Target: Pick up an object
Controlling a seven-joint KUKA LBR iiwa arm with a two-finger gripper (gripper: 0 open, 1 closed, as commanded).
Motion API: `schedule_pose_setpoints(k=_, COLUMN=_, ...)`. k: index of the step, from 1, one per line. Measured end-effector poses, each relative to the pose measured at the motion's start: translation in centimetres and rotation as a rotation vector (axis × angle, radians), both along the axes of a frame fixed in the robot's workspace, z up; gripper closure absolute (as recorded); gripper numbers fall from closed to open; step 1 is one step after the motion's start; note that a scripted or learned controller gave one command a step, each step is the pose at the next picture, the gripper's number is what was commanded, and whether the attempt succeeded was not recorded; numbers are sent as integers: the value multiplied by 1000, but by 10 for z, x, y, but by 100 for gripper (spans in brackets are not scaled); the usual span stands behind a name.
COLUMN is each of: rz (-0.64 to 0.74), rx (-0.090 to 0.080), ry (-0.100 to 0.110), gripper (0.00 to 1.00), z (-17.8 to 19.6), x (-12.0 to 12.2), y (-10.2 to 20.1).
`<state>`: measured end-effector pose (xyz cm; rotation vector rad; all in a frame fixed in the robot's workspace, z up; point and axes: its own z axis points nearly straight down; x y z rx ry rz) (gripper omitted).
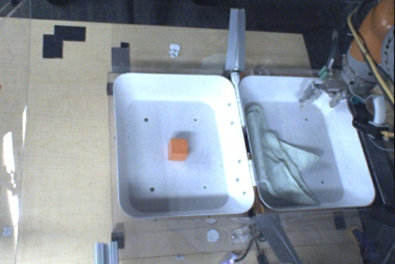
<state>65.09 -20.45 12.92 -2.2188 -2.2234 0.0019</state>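
Near the middle of the left bin [123, 133] an orange cube [178, 149] was seen, with bare white floor left open on every side up to the walls. Against the dividing edge of the right bin [355, 152] a crumpled grey cloth [278, 161] was spread, while the right half was left free. Both bins were carried side by side on a pale wooden table [62, 133]. Over the far right corner the claw [322, 92] was held, its fingers slightly spread, with nothing seen between them.
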Motion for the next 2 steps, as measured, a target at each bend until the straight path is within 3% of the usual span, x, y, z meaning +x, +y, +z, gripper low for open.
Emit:
schedule_pose_setpoints(k=1, rz=9, rx=-3, ry=-1, gripper=100, z=9, x=2, y=2)
schedule_pose_setpoints(k=2, rz=167, rx=-2, ry=-4, gripper=100, z=120, x=5, y=48)
